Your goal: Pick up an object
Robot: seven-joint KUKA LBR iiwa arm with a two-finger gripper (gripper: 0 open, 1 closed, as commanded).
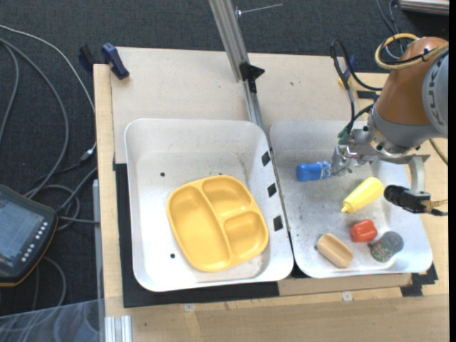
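Note:
The right bin (pixel 308 212) holds a small blue block (pixel 311 171), a yellow squeeze bottle (pixel 362 194), a red piece (pixel 363 231), a tan bun-shaped piece (pixel 334 250) and a round grey-green can (pixel 386 246). My gripper (pixel 343 159) hangs low over the upper part of this bin, just right of the blue block and touching or nearly touching its right end. The grey wrist hides how the gripper meets the block. The yellow bottle lies just below and to the right of the gripper.
A yellow divided plate (pixel 217 223) lies in the left bin (pixel 135 144). A slanted metal pole (pixel 226 27) ends at the bins' shared edge. A blue clamp (pixel 114 60) sits at the bench's far left corner. Cables (pixel 347 66) run behind the right bin.

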